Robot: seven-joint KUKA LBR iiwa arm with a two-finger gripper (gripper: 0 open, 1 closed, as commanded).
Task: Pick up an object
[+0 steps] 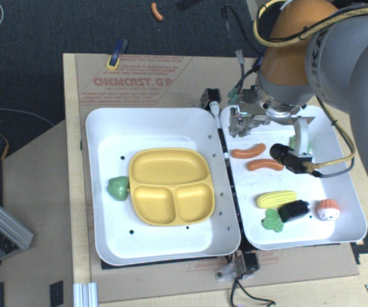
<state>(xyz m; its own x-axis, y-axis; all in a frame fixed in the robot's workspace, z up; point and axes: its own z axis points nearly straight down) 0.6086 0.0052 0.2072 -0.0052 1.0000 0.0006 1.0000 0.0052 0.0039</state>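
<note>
Arm: the grey arm with its orange band reaches in from the right, over the right bin (347,226).
Gripper (270,128): low over the right bin's far end, just above the sausages; whether it is spread or pressed together I cannot tell.
Right bin contents: two orange sausages (248,151) side by side, a corn cob (276,199), a black block (293,210), a green piece (272,220), a red-and-white piece (326,210).
Left bin (100,171): a yellow divided plate (170,185) with a green toy (118,188) touching its left edge.
Writing: red print on the board (132,78) reads "CHEMCAST GP"; smaller lines are illegible.
Floor: one orange sausage (157,11) lies well apart.
</note>
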